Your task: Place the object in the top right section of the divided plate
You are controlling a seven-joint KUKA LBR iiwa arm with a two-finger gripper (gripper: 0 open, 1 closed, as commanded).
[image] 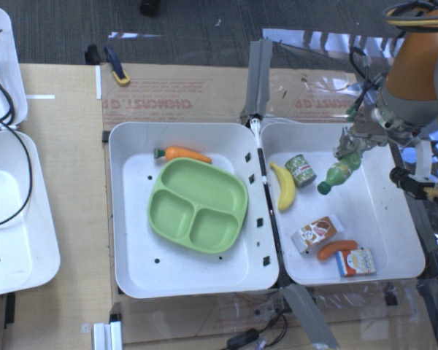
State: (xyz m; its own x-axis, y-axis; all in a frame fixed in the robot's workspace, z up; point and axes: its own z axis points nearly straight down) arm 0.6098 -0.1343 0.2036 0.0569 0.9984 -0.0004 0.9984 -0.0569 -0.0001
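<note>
Claw (352, 150) of mine gripped the green bottle (338, 175) by its upper end, tilted above the right bin (394, 265). At nine o'clock from it, the divided plate (198, 204) lay in the left bin (131, 217).

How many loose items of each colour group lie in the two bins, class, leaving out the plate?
Green: 2, bottle and can
Orange or red: 2, carrot and sausage
Yellow: 1, banana
Printed cartons: 2, brown and blue
Total: 7
</note>
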